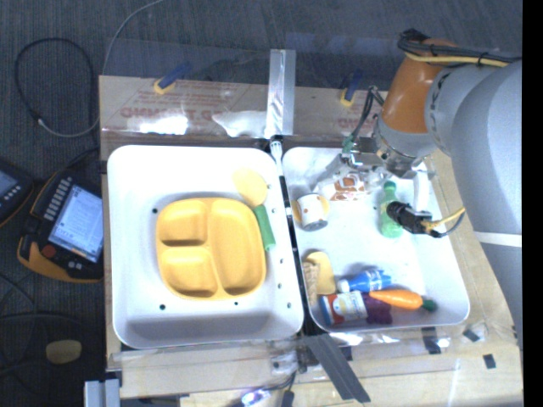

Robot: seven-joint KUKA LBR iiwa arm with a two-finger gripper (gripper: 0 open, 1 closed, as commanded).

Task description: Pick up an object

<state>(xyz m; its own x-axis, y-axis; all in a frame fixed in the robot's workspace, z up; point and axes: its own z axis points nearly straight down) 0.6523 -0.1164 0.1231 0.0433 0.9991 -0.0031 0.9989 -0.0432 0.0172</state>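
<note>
My gripper (pixel 363 158) hangs over the far end of the right bin (pixel 450 270), under the orange-banded wrist. Just below it lies a crumpled white and orange wrapper (pixel 346 186). A green bottle (pixel 389 212) stands to the gripper's near right. A small tan-and-white cup (pixel 311 210) lies on its side by the bin's left wall. At the near end lie a carrot (pixel 397 298), a blue and white bottle (pixel 365 280), a red and white can (pixel 338 309), a purple piece (pixel 379 315) and a tan cracker-like piece (pixel 318 270).
The left bin (pixel 127 227) holds a yellow compartment tray (pixel 210 246), a pale yellow disc (pixel 250 182) and a green stick (pixel 265 226) along its right wall. The divider between the bins (pixel 287 227) runs close to the cup.
</note>
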